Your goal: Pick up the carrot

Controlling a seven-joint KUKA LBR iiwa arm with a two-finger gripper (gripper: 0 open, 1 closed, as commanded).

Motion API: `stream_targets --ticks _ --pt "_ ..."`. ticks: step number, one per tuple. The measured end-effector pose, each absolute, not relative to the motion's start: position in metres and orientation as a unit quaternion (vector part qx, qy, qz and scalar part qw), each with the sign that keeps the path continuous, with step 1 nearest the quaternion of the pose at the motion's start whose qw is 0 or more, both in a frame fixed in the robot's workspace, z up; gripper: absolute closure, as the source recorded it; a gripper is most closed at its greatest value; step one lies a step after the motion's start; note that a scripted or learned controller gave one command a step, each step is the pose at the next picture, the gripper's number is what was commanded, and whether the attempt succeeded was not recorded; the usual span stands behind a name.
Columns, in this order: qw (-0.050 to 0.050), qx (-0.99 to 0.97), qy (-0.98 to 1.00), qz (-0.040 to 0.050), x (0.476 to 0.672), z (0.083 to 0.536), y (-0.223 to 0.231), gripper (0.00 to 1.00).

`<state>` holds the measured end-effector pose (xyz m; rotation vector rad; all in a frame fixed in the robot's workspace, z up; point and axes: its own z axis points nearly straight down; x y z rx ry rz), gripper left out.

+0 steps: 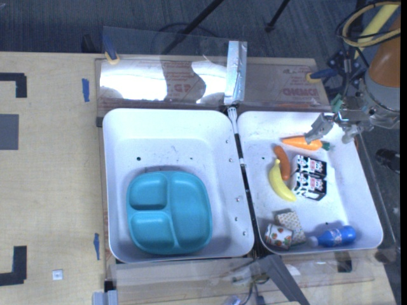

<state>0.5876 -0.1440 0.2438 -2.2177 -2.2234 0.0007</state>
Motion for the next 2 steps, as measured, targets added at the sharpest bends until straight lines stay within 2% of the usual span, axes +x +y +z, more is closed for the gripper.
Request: stream_targets --ticks 1,2 --pt "-0.001 -0.651 -0.759 -0.0003 0.633 0.165 -0.175 0.00" --pt "-0.003 -0.591 -0.807 -0.0005 0.596 0.245 -0.210 0.00"
